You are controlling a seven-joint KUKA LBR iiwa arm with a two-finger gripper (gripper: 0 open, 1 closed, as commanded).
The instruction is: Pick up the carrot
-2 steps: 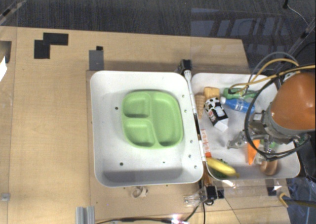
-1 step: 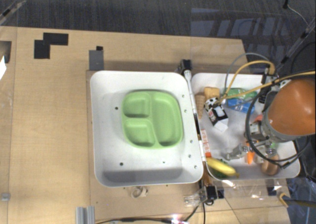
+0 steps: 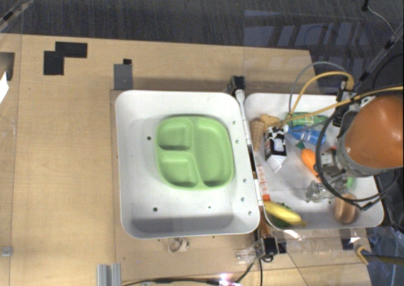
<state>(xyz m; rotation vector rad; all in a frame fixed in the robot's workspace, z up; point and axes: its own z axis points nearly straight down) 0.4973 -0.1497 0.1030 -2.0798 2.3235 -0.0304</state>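
Note:
The carrot [image 3: 307, 158], a short orange piece, lies in the middle of the right bin [image 3: 297, 180], partly hidden by the arm and its cables. My gripper [image 3: 315, 190] hangs low over the bin floor just in front of the carrot and a little to its right. Nothing shows in its grasp. The orange band of the arm [image 3: 377, 133] covers the bin's right side.
A green divided plate [image 3: 192, 152] sits in the left bin [image 3: 136, 209]. Around the carrot lie a blue packet [image 3: 309, 135], a green item [image 3: 308, 119], a black-and-white pack [image 3: 275, 144], a tan roll [image 3: 257, 132], a banana [image 3: 283, 214] and a tan cylinder [image 3: 344, 209].

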